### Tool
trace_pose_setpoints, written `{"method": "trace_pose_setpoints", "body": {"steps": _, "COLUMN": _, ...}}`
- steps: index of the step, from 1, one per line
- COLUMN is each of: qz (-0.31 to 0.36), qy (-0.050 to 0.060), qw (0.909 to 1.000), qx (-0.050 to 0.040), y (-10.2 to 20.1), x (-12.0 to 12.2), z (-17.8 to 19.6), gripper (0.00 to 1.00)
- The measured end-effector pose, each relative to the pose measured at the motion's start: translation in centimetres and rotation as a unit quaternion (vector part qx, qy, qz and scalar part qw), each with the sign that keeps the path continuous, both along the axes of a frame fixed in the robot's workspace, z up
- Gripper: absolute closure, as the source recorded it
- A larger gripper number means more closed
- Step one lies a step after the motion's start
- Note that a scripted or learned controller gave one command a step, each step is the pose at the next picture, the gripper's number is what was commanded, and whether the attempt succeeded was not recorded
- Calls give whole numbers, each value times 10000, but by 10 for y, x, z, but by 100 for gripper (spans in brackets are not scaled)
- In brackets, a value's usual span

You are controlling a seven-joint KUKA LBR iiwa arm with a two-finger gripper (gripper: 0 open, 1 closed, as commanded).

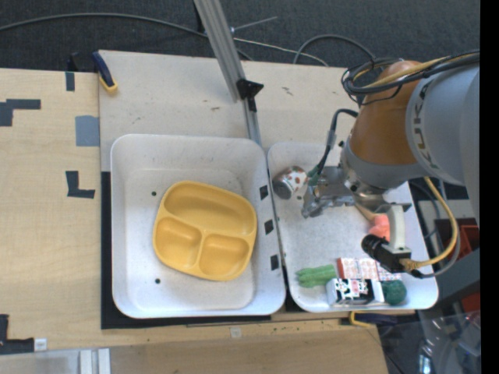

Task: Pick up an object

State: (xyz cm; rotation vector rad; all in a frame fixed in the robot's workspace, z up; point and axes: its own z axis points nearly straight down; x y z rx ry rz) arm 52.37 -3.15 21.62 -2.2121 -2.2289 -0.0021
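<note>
Part of the maker's name, the letters "KU", stands in pale letters on the grey arm (448, 123) above the right bin (290, 232). Print on the small packets (355, 280) there is too small to read.

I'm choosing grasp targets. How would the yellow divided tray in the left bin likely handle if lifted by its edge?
The yellow tray looks like moulded plastic, so probably stiff and light for its size. Its surface looks smooth, so it may slip. It is broad and lies flat in the left bin, so an edge grip would likely let it tilt.
</note>
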Motion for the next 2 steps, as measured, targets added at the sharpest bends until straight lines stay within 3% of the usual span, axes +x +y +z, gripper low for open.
{"method": "trace_pose_setpoints", "body": {"steps": 2, "qz": -2, "qy": -2, "qw": 10000, "qx": 1, "y": 107, "x": 40, "z": 7, "gripper": 100}}
